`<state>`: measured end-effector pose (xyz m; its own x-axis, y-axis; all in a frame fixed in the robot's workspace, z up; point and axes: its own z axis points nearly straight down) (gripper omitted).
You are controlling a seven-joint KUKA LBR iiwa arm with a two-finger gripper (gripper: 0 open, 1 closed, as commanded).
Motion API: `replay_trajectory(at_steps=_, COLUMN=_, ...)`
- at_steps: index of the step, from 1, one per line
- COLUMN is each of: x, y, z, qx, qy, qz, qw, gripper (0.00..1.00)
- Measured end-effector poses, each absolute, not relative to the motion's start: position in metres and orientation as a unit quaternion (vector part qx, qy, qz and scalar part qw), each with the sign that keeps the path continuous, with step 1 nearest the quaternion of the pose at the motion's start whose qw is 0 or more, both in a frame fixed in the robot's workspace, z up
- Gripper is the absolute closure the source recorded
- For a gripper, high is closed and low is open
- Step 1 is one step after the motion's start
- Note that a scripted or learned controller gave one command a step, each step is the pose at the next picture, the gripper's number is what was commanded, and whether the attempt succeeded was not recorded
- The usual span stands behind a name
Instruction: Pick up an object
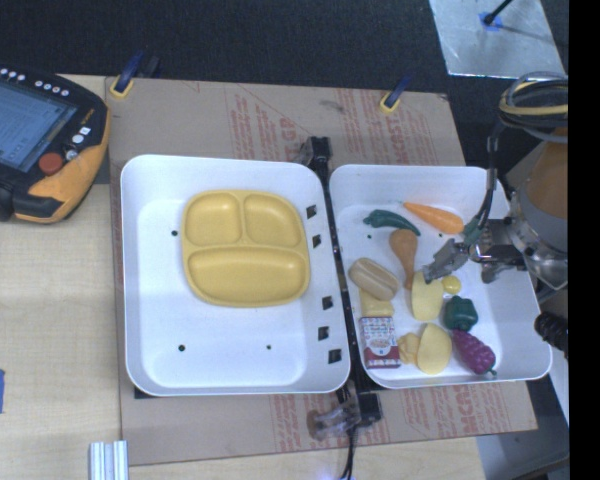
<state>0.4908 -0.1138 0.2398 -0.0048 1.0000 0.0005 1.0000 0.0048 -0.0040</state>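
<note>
Several toy foods crowd the right bin (480, 183). Gripper (442, 266) hangs near its right edge, fingers slightly parted, empty, over a yellow wedge (426, 298). I judge it light, stiff, slick; grip its flat sides.

Two shallow white plastic bins: left (150, 298), right (515, 353). One yellow three-compartment plastic plate (246, 246) in the left bin. Right bin, toy foods: one orange carrot (435, 216), one dark green pepper (460, 312), one purple eggplant (473, 351), one tan bread roll (373, 277) (remaining pieces overlap, uncounted).
</note>
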Motion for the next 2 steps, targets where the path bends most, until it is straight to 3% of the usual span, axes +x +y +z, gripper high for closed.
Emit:
replay_trajectory(at_steps=1, x=0.602, y=-0.154, z=0.134, qx=-0.704, qy=-0.710, qz=-0.0030, qw=-0.007, gripper=0.00)
replay_trajectory(at_steps=2, x=0.644, y=-0.153, z=0.091, qx=-0.705, qy=-0.710, qz=0.0004, qw=0.000, gripper=0.00)
